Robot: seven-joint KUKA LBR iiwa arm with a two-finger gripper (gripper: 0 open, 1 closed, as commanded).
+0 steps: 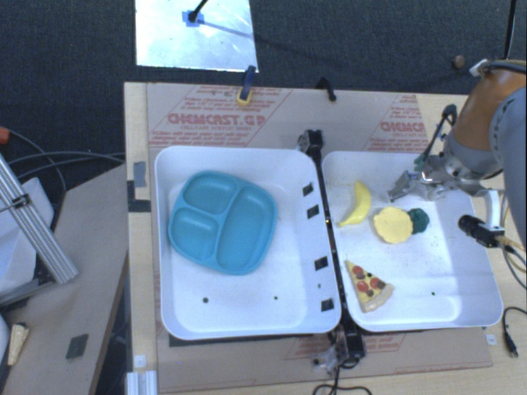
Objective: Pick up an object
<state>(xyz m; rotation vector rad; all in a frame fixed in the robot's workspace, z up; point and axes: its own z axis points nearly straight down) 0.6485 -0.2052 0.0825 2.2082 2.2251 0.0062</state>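
Lying nearest the camera, at about six o'clock in the right bin (473, 307): a pizza slice (367, 285), point aimed toward eleven o'clock, crust toward five. Sitting apart from everything else there, with bare white floor around it.

Resting farther in, near the middle of the same bin: a round yellow object (393, 225), with a small dark green object (418, 219) touching it at its three o'clock side. Curving just beside the yellow round, at its ten o'clock: a banana (357, 204), close to the bin's left wall and the black clips (319, 263) running down the seam between the two bins.

Occupying the left bin (198, 303), well apart from all of these: a blue divided plate (222, 221), sitting a little toward nine o'clock of that bin's centre.

Hanging over the far part of the right bin, at about one o'clock from the yellow round: the gripper (412, 183), reaching in under the grey arm (510, 138) with its orange band (486, 105). Pointing its metal tips toward nine o'clock, near the banana's upper end but apart from it. Holding nothing visible between the tips; touching none of the objects, as far as can be told. Showing too small and too cluttered to tell how far apart the tips are standing.

Lying beyond the bins, at twelve o'clock: printed cardboard (216, 120) with a yellow clamp (245, 89), then a shiny square sheet (196, 23) on the dark floor.
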